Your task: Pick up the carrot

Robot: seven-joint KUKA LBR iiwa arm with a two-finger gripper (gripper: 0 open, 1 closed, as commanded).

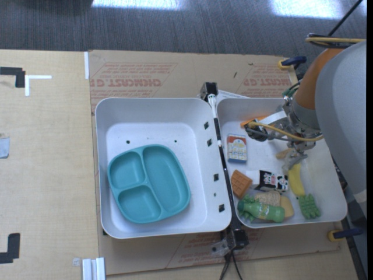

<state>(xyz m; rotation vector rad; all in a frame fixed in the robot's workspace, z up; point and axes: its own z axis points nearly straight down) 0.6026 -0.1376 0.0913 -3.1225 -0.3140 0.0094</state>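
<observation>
A small orange piece that looks like the carrot [250, 123] shows at the back of the right bin [332, 214], partly covered by a dark object [258, 132] and a yellow cable. My gripper [296, 151] hangs over the right bin's middle right, below the orange-banded wrist [315, 80], to the right of the carrot and apart from it. It is just above a tan item [285, 154] and the top of a yellow banana [296, 181]. Nothing is visibly held.
The right bin also holds a blue-and-white carton [236, 147], an orange waffle piece [240, 182], a black-and-white cow-patterned item [273, 181], a green bottle [262, 210] and a green block [309, 206]. A teal divided plate [148, 182] lies in the left bin [116, 112].
</observation>
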